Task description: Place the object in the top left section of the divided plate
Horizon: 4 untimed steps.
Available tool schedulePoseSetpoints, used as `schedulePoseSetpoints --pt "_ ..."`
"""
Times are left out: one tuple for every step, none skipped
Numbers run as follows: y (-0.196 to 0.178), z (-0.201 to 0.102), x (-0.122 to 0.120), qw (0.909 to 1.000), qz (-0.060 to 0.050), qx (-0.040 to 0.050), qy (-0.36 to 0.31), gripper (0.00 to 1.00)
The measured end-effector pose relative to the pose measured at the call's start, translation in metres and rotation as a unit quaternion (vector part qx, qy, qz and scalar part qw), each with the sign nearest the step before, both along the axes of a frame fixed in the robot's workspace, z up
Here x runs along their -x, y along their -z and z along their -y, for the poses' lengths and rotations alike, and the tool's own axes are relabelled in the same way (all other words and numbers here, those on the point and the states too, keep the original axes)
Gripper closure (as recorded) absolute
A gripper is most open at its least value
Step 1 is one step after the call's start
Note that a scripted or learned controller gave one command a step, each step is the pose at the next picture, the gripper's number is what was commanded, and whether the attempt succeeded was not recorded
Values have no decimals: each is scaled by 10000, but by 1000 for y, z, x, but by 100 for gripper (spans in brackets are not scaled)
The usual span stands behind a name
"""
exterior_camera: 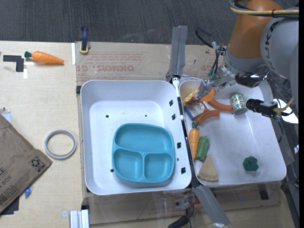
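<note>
Reaching in from the right, the arm [266, 27] hangs over the far end of the right bin [266, 141], its end effector [212, 82] low among a clutter of toy food by the bin's far left corner. Whether that end effector is apart or together cannot be told, and nothing can be seen held in it. Just beside it lie an orange piece [205, 97], a blue and white packet [194, 110] and a curved sausage [207, 115]; which of these is the object to be moved is unclear. A small can [238, 103] lies just right of them. Nearer the camera along the left wall of that bin sit a carrot [194, 140], a green pickle [203, 148] touching it, and a bread wedge [207, 170]. A dark green lump [251, 164] sits apart at the near right.

The plate [142, 152], blue with three sections, rests in the left bin [95, 127]. On the tabletop [38, 108] to the left are a second carrot [43, 57], a tape ring [60, 143] and a brown bag [19, 167]
</note>
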State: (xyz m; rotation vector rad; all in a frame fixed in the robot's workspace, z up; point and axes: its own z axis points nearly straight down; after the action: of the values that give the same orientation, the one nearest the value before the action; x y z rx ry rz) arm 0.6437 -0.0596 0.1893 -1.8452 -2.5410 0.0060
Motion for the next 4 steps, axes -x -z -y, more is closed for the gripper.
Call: schedulePoseSetpoints --pt "70 40 45 9998 -6 -11 -189 100" --pt "0 -19 88 9980 -9 -13 -634 100" --pt "1 -74 64 9990 -3 0 452 100" --pt "-57 -106 165 9940 -11 -9 -1098 100"
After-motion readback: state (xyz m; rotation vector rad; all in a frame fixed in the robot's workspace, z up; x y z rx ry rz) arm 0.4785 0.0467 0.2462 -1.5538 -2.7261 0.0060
